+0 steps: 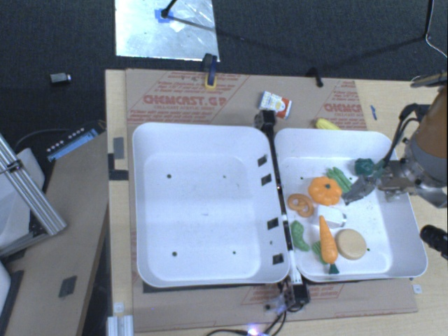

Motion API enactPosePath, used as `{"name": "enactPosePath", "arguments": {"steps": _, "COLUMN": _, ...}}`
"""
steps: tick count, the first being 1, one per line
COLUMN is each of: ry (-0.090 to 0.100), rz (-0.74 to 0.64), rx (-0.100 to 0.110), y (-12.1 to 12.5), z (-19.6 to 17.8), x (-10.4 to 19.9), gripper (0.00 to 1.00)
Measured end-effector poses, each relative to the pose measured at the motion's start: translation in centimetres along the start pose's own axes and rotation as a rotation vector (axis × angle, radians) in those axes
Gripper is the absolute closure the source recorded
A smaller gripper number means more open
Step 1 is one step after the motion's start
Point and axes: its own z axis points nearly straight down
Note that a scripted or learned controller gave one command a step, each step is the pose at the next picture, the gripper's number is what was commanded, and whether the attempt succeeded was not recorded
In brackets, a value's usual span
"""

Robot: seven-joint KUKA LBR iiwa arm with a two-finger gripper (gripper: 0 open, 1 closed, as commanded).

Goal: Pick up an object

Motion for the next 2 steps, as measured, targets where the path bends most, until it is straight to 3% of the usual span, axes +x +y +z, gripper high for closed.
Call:
{"name": "enactPosePath", "arguments": {"steps": 1, "ry": 0.003, "rz": 0.002, "rx": 0.01, "y": -1.0, "z": 11.2, "x": 0.6, "gripper": 0.0}}
{"name": "enactPosePath", "arguments": {"steps": 2, "ry": 0.001, "rz": 0.001, "rx": 0.0, "y": -0.8, "z": 15.5, "x": 3.3, "gripper": 0.0}}
